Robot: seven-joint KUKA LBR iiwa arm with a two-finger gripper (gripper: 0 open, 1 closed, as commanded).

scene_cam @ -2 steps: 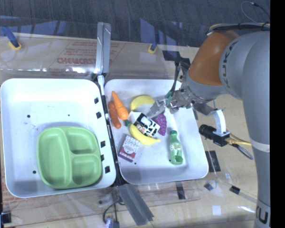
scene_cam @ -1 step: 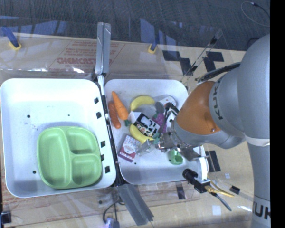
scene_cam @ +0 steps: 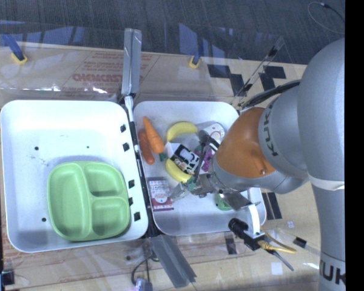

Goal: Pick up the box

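Camera view looks down on two white bins, with the grey arm [scene_cam: 303,120] reaching in from the right and its orange band [scene_cam: 246,147] hanging over the right bin [scene_cam: 188,223]. Below the band the gripper [scene_cam: 197,177] points down into the clutter, but its tips are lost among the dark wrist parts and objects, so whether they are spread or closed, or have anything between them, cannot be told.

The box [scene_cam: 185,157], small with a black and white printed face, lies just up and left of the gripper tips, tilted, apparently touching or nearly touching them. A yellow banana [scene_cam: 182,129] curves above the box, farther from the tips, and a second yellow piece [scene_cam: 176,171] lies just left of them, under the box's lower edge. Two orange carrots [scene_cam: 150,139] lie farther left, near the bin's left wall. A small red and white packet [scene_cam: 160,194] sits down and left of the tips.

In the left bin [scene_cam: 24,126], well apart from the gripper, rests a green divided plate [scene_cam: 88,200].
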